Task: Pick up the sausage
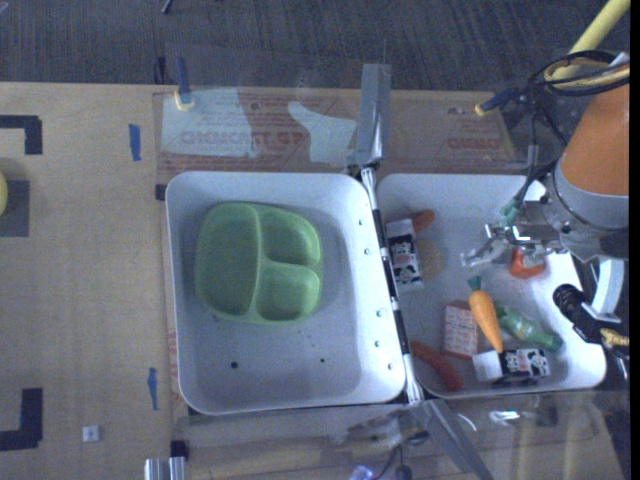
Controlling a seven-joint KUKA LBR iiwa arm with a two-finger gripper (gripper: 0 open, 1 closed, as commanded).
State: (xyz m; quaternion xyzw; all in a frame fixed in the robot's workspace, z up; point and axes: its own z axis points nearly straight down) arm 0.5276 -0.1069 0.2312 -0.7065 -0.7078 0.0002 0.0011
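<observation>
The sausage (437,364) lies along the right bin's (455,206) front-left rim, below the cracker packet. The gripper (497,247) hovers mid-bin; jaw state unclear. No label legible.

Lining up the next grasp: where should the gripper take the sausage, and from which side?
Grip the sausage at its middle, coming straight down, fingers closing across its narrow width. It lies flat and slanted near the right bin's front-left corner; its left end sits close to the bin wall, and a pink packet sits just beyond it, so mid-length probably offers the most room.
</observation>
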